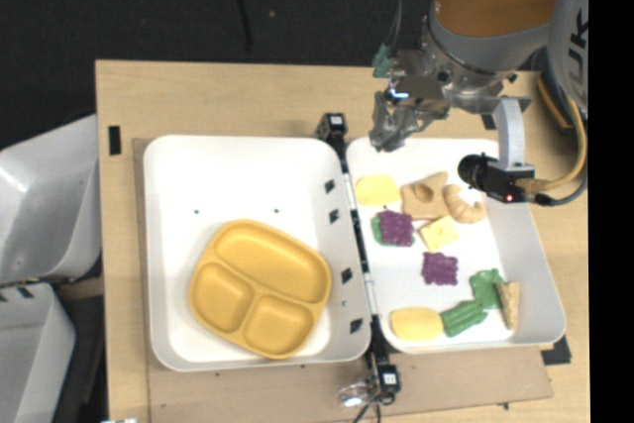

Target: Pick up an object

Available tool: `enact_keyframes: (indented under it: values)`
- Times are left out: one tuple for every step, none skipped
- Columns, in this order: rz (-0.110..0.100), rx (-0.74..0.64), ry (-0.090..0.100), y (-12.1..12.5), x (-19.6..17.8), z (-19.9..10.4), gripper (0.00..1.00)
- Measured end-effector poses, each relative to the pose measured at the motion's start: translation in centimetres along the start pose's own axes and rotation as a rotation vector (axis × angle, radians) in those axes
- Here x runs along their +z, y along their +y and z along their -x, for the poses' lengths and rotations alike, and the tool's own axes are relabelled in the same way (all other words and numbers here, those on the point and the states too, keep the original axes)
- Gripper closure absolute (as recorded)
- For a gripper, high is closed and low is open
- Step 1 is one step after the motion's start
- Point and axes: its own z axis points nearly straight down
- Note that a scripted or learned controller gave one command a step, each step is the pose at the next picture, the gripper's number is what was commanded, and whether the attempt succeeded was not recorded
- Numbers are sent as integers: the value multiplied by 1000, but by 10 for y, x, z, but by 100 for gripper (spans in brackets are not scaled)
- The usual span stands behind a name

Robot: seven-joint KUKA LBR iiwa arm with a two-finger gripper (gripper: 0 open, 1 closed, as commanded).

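The right bin (525,263) holds several toy foods: a pale yellow round piece (377,190), a tan bread shape (424,196), a croissant (462,203), two purple grape bunches (395,228) (440,267), a yellow cheese square (439,233), a green piece (474,304), a yellow lemon shape (415,323) and a tan wedge (510,303). My gripper (392,136) hangs over the bin's far left corner, above the pale yellow piece. Nothing shows between its fingers.
The left bin (178,193) carries a yellow three-compartment plate (260,287). A black clip (331,126) sits at the far end of the divider between the bins. A black part with a red light (490,176) juts over the right bin's far right side.
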Motion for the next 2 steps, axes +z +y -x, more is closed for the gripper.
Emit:
enact_keyframes:
  values:
    - [0,0,1,-73,85,0,100]
    - [25,-6,2,-48,-17,-18,100]
